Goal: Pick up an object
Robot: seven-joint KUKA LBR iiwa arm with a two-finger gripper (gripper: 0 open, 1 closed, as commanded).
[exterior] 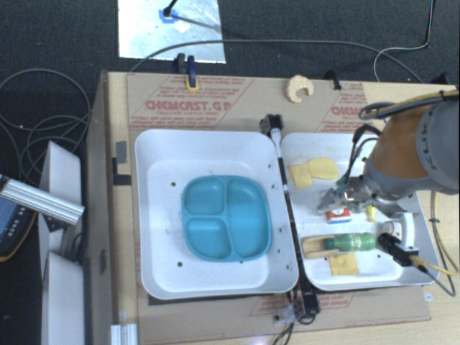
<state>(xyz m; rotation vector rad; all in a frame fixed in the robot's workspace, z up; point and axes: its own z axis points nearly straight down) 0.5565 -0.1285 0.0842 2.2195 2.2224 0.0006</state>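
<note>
Down in the right bin (323,146), at the middle right of the frame, the tool (343,198) hangs close over a small red-and-white item (338,216). From this slant I cannot tell whether the tool is spread or pressed together, nor whether it touches the item. The item lies flat on the bin floor with its long axis running roughly left to right across the frame. Which end is its front is too small to tell.

The grey arm (431,149) with its orange band reaches in from the right edge of the frame and bends down to the tool. Just below the item lies a green bottle (353,241). Its long axis is also near left to right, with the right end slightly higher in the frame. A tan stick (315,246) lies at its left end, in line with it. Below these, near the lower wall of the bin, sits a yellow block (343,265). Pale yellow pieces (314,171) lie in the upper left part of the same bin, to the left of the tool.

The left bin (165,157) holds a blue divided plate (225,217) near its middle. On the table (215,106), above the right bin, rests a pale croissant-shaped thing (300,88)
</note>
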